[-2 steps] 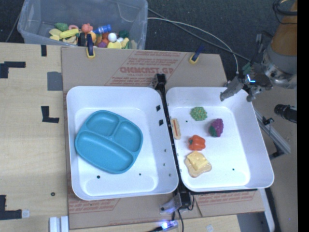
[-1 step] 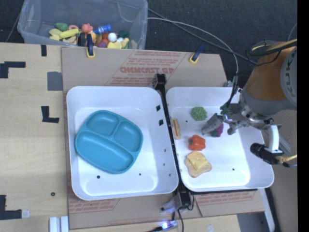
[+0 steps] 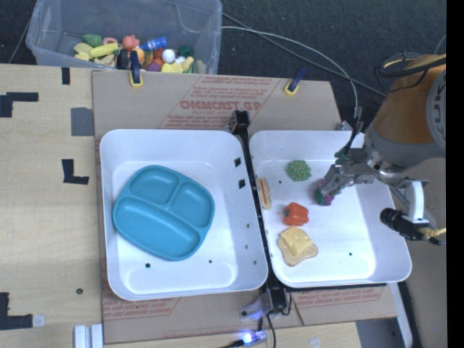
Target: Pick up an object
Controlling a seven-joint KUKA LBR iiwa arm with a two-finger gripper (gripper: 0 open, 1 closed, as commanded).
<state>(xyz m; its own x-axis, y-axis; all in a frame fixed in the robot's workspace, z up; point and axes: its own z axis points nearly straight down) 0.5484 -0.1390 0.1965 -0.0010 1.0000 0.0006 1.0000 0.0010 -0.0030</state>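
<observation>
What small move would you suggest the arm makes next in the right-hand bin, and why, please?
Probably a short straight lift, to test the grasp. The pincer sits low in the right bin, right at a small dark purple item, but the view cannot confirm a hold. The green piece and red piece lie apart to its left, so rising should disturb nothing.

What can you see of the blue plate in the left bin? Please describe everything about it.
The blue plate is a light blue, rounded-rectangle tray with three compartments: one long section along one side and two smaller ones beside it. It looks like smooth plastic. It lies flat and right side up, turned at a slant, on the floor of the left bin, nearer its left wall. Nothing lies on it and nothing else touches it.
</observation>
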